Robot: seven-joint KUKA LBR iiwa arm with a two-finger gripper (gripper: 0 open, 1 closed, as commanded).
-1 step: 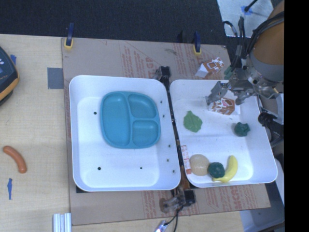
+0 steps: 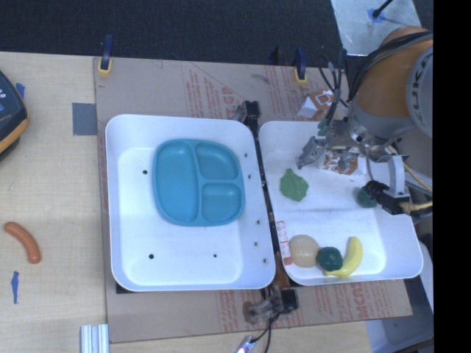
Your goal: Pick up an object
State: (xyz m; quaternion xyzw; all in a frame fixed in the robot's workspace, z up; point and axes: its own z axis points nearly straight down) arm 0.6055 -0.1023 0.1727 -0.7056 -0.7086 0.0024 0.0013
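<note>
Banana (image 2: 354,256), dark green ball (image 2: 330,257) and pale round item (image 2: 303,249) sit bunched against the near wall of the right bin (image 2: 397,269), likely slid there. Sausage toy (image 2: 23,241) lies out on the surface (image 2: 51,197), far left, out of play. Mid-bin, a green leafy item (image 2: 294,185) sits alone, easiest target. Left bin (image 2: 118,197) holds a blue divided tray (image 2: 199,182). Farther back, the jaws (image 2: 315,153) hang over the right bin's far part, nothing visibly between them; how wide they stand, cannot tell. Another dark green piece (image 2: 366,195) is by the right wall.
</note>
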